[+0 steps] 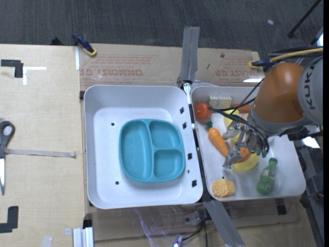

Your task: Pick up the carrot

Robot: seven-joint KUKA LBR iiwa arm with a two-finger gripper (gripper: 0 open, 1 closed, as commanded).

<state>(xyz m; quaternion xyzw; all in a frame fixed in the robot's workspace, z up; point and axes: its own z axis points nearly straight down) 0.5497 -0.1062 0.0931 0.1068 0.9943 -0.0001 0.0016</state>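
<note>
While the grey arm w/ the glossy orange band (280, 94) reaches in from the right, its metal pincer (234, 156) hangs low over the right shallow white plastic bin (293, 181), just beside the small tapered orange carrot (218, 141). Can't tell how far open the pincer is tbh, the tips blur into the stuff under them, and nothing is clearly between them. The carrot lies slanted near that bin's left wall, apart from the tips afaict.

Other bits in the same bin: a round red tomato (202, 110) at the top left, a knobbly yellow corn cob piece (223, 188) at the front, a green plastic bottle (267, 176) lying tilted, and a smooth yellow rounded thing (247, 162) partly hidden under the pincer, can't make out what it is. A ridged pale item (221, 101) sits at the back, too small to name.

Left white bin (97, 153) holds a teal three-compartment plate (152, 150), rounded corners, matte look. The surface (38, 133) is pale wood-ish board w/ scissors (4, 138) cut off at the left edge.
</note>
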